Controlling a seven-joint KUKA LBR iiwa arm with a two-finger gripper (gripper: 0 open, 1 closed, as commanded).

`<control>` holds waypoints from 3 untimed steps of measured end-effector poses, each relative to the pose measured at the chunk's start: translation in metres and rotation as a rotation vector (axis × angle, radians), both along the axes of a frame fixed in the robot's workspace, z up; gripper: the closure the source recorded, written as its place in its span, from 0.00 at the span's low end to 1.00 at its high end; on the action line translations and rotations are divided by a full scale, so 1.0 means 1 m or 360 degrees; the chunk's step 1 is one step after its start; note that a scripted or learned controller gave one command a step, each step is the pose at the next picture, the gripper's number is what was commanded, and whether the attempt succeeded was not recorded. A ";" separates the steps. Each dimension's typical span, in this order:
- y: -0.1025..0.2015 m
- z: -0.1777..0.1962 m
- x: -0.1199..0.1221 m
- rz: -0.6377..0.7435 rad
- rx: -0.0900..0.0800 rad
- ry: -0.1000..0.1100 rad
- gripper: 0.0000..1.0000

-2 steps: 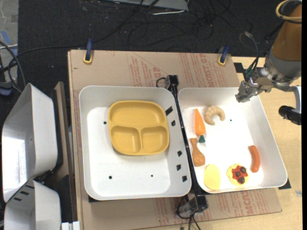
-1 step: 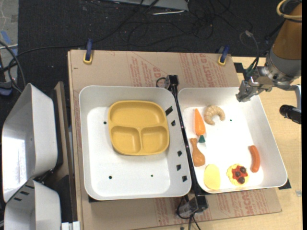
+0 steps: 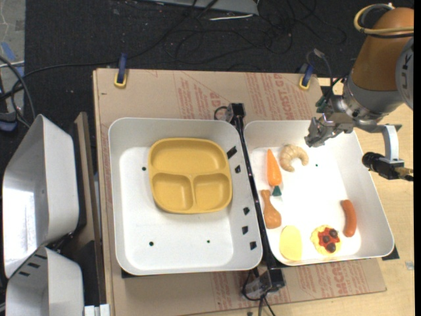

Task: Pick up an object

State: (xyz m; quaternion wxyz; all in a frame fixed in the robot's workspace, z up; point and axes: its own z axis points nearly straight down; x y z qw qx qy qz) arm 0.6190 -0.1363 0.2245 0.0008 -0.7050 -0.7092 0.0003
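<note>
The claw [image 3: 316, 137] was seen hanging over the back of the right bin [image 3: 375, 196], just beside the curled pastry [image 3: 293, 155]. The picking step was judged to be only starting, with nothing lifted yet. Nothing was seen held in the claw. How it stood could not be told. Next, it would need to be lowered onto the pastry and closed.

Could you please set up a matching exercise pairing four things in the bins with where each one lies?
Things:
1. tray
2. carrot
3. sausage
4. croissant

Places:
A. near the right bin's right wall
B. left bin
C. right bin's far end, just below the pincer
D. right bin, along its left wall

Pairs: 1-B, 2-D, 3-A, 4-C
</note>
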 end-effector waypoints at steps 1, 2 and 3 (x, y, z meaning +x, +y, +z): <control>0.039 0.003 -0.025 0.0000 0.0001 0.0001 1.00; 0.089 0.015 -0.043 0.0002 0.0002 0.0000 1.00; 0.144 0.006 -0.058 0.0003 0.0001 0.0003 1.00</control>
